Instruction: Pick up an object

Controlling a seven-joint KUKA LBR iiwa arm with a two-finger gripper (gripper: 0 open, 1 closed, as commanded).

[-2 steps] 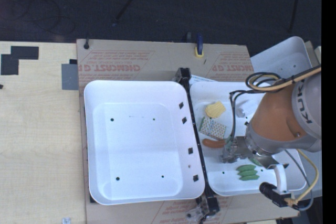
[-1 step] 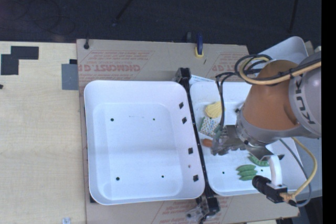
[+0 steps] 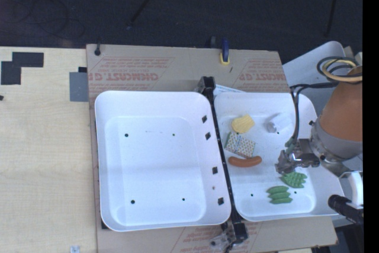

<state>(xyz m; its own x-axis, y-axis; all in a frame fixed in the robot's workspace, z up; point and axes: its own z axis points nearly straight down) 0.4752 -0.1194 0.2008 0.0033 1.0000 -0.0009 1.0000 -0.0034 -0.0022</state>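
Reaching in from the right, the gripper [image 3: 291, 161] hangs low over the right bin [image 3: 260, 210], just above a green leafy piece [image 3: 294, 179]; can't tell if the fingers are open or shut, nothing visibly btwn them. Nearby: green pods [image 3: 279, 194], red sausage [image 3: 244, 161], patterned packet [image 3: 240, 144], yellow chunk [image 3: 242, 124]. Left bin [image 3: 106, 127] sits alongside.

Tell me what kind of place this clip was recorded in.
Probably a robotics lab's bin-picking bench: two white bins clamped on a board, toy food such as a sausage in the right one, and the arm's claw over it.
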